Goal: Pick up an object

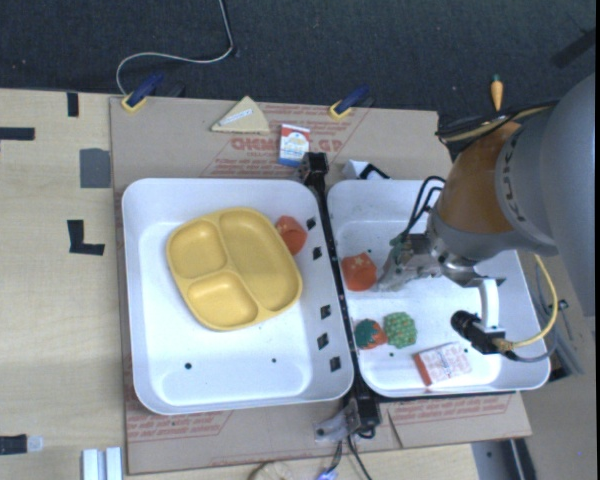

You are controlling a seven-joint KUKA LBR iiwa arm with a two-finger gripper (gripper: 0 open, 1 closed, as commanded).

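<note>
In the right bin [520, 373], my gripper [392, 271] reaches down beside an orange-red round object [358, 271], just to its right; whether they touch is unclear. A green knobbly object [400, 328] with a small orange-and-green piece [369, 334] at its left lies nearer the bin's front. A red and white packet [442, 364] rests at the front right. In the left bin [145, 298] a yellow divided plate [232, 266] lies tilted, with an orange round object [292, 234] at its right edge.
The grey and orange arm [500, 193] covers the right bin's far right side. A black divider [325, 268] runs between the bins. A small red-white-blue box [294, 145] and a tan wedge [244, 117] lie on the cardboard behind the bins.
</note>
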